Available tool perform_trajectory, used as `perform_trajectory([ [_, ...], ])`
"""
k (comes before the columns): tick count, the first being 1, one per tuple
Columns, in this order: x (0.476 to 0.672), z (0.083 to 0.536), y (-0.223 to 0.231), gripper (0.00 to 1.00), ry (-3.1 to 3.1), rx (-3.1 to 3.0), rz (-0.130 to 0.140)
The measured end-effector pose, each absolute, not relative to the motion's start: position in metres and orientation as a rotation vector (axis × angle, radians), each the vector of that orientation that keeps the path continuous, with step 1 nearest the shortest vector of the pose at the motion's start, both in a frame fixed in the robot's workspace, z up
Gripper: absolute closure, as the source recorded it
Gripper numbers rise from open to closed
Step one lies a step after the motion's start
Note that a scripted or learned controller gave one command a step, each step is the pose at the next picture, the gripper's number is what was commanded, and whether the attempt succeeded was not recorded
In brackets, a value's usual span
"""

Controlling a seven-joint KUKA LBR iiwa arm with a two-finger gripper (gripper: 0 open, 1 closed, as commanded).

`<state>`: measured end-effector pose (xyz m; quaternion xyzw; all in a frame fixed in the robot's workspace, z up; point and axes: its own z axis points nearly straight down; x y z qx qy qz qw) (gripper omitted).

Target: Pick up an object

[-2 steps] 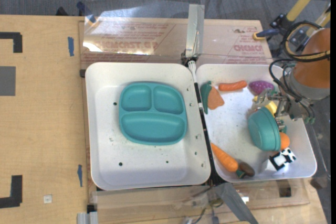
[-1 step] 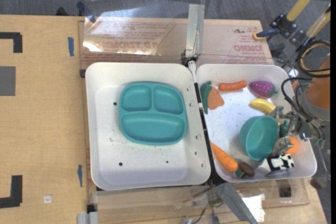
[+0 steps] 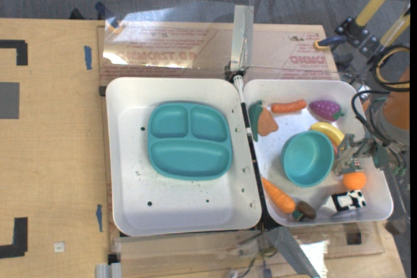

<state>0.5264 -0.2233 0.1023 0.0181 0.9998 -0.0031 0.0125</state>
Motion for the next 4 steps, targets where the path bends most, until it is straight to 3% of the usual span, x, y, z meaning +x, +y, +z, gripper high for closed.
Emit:
perform_trajectory([
  [1, 0.571, 0.089, -0.196, 1.00, 3.117, 0.287, -0.003],
  [2, 0.556, 0.246, -0.177, 1.00, 3.066, 0.589, -0.002],
  [3, 0.530, 0.094, -0.195, 1.00, 3.119, 0.314, 0.000],
  [4, 0.560, 0.230, -0.153, 1.00, 3.109, 0.259, -0.003],
])
